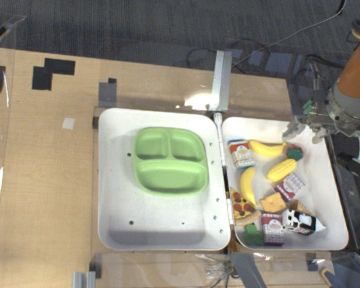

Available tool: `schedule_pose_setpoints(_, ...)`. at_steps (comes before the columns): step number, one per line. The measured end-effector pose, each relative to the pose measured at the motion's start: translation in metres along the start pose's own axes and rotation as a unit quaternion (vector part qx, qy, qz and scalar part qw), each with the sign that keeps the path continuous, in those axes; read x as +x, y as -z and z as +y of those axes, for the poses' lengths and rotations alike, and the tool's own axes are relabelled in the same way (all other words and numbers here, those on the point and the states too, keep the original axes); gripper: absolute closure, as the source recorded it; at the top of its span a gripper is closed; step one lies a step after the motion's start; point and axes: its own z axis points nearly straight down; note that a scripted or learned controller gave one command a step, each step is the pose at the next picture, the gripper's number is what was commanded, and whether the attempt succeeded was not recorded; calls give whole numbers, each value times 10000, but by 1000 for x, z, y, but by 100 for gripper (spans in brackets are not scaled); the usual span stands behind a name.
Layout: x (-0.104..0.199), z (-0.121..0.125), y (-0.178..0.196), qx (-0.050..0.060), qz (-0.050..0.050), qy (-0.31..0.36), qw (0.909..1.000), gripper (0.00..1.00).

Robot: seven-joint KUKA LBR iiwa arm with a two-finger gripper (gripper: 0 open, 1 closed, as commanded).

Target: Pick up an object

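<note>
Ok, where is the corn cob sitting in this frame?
In the camera view the corn cob lies in the right bin, toward its upper middle, just below a banana and beside a small green object, with the gripper above it.

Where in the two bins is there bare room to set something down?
Left bin: a bare white band all around the green divided plate, widest along the near edge. Right bin: crowded with toy food, bananas, corn, pizza slice; small bare strip at its right wall.
</note>
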Motion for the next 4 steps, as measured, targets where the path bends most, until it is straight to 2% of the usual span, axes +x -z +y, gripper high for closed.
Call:
schedule_pose_setpoints(1,49,12,-56,2,2,200,9998,0)
schedule_pose_setpoints(2,62,15,-79,-73,-23,450,9990,0)
schedule_pose_setpoints(3,63,17,-66,-100,-29,473,9988,100)
schedule_pose_setpoints(4,63,17,-66,-98,-29,474,9988,0)
